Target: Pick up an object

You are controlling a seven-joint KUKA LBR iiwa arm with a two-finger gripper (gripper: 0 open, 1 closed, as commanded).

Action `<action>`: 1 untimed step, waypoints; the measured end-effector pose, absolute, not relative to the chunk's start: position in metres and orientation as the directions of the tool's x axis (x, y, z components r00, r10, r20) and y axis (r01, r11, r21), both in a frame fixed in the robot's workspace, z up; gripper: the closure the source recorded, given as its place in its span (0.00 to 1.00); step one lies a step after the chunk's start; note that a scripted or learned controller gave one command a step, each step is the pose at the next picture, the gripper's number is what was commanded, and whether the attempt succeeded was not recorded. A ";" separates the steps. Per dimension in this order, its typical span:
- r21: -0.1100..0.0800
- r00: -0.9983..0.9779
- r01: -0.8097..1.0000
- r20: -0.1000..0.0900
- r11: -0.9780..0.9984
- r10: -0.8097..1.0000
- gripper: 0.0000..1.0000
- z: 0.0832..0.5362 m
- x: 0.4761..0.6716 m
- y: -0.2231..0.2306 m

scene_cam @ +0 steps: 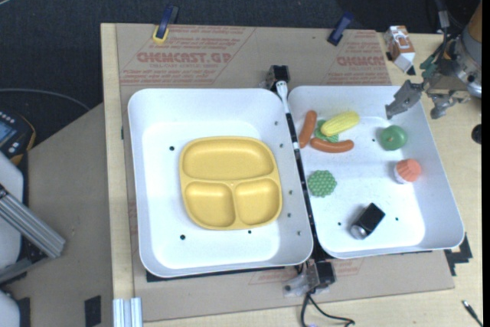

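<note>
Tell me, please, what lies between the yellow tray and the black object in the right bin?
In the camera view, a green bumpy ball lies between the yellow tray and the black object, just past the bins' shared rim.

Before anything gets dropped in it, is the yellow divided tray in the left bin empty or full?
Empty. The yellow tray lies flat in the left bin, and all three compartments show bare yellow.

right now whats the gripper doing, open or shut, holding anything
gripper: open, holding nothing, over the right bin's far right edge, above the green apple.
</note>
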State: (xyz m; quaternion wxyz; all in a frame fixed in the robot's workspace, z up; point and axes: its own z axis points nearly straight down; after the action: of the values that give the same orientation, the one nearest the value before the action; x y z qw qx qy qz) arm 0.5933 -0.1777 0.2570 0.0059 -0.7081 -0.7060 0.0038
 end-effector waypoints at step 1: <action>-0.001 0.000 1.000 0.000 0.000 1.000 0.00 0.265 0.596 -0.177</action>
State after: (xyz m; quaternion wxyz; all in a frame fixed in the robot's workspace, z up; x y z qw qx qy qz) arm 0.5955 -0.1773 0.2646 0.0003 -0.7071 -0.7071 0.0001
